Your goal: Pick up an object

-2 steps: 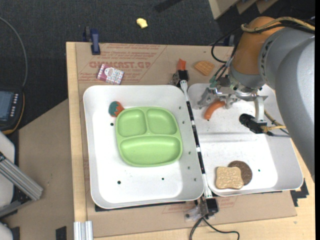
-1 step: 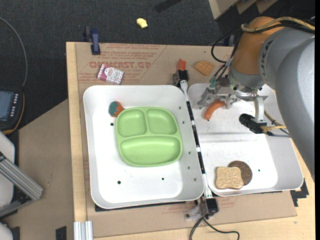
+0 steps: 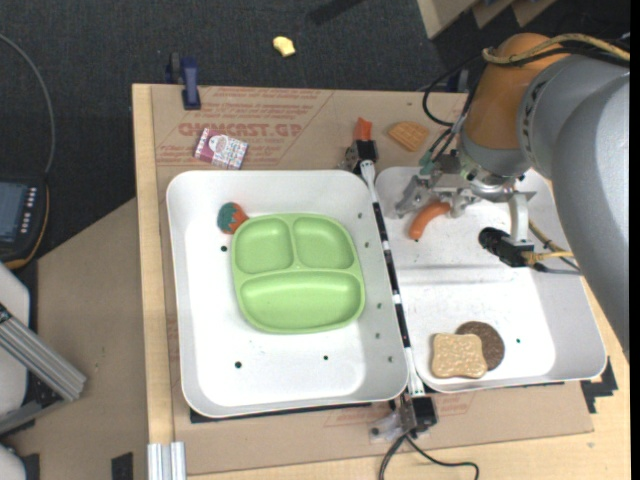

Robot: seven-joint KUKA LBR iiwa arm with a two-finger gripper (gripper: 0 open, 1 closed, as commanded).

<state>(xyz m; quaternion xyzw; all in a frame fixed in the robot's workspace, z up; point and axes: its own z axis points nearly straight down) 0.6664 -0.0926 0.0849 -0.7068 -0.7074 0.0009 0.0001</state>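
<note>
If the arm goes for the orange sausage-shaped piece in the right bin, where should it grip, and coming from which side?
Grip the orange piece across its narrow middle, coming down from above. It lies flat on the right bin floor, long and thin, running diagonally, so fingers should close across its short width. The gripper is right at its upper end.

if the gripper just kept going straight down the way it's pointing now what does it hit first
Most likely the orange sausage-shaped piece, which lies just below the gripper in the right bin. Height above it is hard to judge from this slanted view; if it misses, the bin floor comes next.
</note>
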